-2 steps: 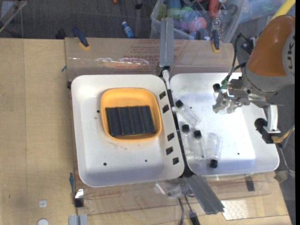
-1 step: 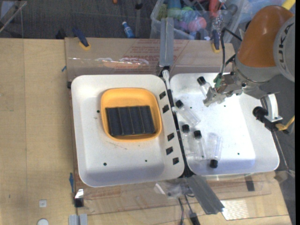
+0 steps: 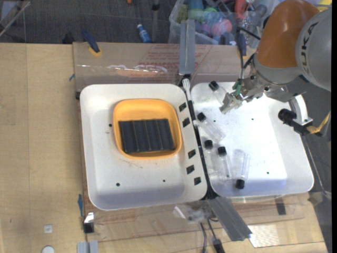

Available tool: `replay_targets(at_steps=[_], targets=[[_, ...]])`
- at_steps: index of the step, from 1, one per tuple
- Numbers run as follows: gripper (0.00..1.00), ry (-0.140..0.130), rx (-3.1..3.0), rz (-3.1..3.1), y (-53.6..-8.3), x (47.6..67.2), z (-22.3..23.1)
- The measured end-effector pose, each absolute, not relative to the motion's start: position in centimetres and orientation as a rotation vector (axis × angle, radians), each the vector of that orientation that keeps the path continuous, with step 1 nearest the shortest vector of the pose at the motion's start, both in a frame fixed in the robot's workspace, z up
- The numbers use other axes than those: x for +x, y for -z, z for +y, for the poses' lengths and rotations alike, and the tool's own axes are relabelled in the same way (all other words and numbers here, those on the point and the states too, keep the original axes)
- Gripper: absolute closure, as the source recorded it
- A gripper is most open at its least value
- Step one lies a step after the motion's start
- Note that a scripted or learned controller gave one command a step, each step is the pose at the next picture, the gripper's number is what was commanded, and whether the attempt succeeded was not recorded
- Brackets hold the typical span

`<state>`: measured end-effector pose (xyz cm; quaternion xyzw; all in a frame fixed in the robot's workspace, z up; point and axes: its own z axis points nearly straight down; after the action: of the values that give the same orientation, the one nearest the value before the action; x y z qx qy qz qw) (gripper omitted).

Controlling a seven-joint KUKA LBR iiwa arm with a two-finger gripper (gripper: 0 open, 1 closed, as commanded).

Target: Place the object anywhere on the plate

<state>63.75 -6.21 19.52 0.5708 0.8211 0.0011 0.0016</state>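
Arm (image 3: 295,36): reaching in from right, angled down-left over right bin (image 3: 274,141). Pincer (image 3: 229,104): tips low; opening and contents cannot be told.

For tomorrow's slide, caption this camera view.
Gripper hovers over right bin of clear vials; dark object lies on orange plate.

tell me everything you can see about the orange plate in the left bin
The plate is a shallow, rounded-square dish, orange-yellow, looking like smooth plastic, with a raised rim. It lies flat in the upper middle of the left bin. A dark, ribbed rectangular object lies in it, covering most of its floor and reaching its near rim. Nothing else touches it; the gripper is over the right bin.
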Motion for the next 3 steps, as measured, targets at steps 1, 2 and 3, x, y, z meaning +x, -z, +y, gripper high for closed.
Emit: replay_targets(at_steps=[1, 2, 3], targets=[[1.00, -0.003, 1.695, 2.639, -21.3, 66.7, -5.8], [1.00, -0.003, 1.450, 2.782, -21.7, 66.8, -4.5], [1.00, -0.004, 1.224, 2.886, -24.2, 66.8, -3.4]])
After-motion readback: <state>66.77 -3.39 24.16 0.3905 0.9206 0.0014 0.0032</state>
